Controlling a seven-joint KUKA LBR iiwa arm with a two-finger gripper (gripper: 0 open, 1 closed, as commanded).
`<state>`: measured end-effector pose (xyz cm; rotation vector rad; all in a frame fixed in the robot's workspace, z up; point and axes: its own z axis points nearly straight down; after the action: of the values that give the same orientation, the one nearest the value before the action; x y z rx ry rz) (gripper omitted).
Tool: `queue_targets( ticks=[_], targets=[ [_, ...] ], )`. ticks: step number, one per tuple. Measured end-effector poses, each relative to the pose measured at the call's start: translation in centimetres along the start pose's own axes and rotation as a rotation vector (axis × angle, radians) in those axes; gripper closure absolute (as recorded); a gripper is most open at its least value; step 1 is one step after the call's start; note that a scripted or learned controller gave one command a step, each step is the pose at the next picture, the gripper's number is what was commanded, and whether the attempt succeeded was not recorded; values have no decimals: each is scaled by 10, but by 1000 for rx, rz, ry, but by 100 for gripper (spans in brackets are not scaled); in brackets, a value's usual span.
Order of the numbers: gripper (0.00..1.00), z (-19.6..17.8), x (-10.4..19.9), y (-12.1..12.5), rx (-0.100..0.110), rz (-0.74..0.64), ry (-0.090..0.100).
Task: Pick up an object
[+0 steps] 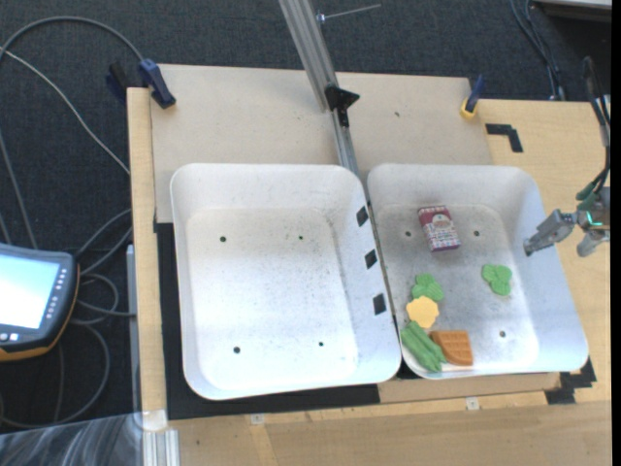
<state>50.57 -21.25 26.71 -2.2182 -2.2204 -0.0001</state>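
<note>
The right bin [543,202] holds several small items. A maroon box [439,228] lies near its middle. A green piece [498,278] sits toward the right, and another green piece [425,287] lies beside a yellow piece [422,311]. At the front edge lie a long green item [422,346] and an orange block [453,348]. My gripper [558,248] hangs over the right rim of this bin, open, with nothing between its fingers. It is to the right of the green piece and clear of every item.
The left bin [194,202] stands beside the right one, with black clips along the shared wall [369,258]. A metal pole [309,42] slants down to the bench at the back. A tablet [29,294] and cables lie off the bench to the left.
</note>
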Motion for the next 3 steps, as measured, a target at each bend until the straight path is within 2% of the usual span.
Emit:
queue_targets(
  ticks=[3],
  targets=[
    [0, 139, 2, -12, 4, 1, 1]
  ],
)
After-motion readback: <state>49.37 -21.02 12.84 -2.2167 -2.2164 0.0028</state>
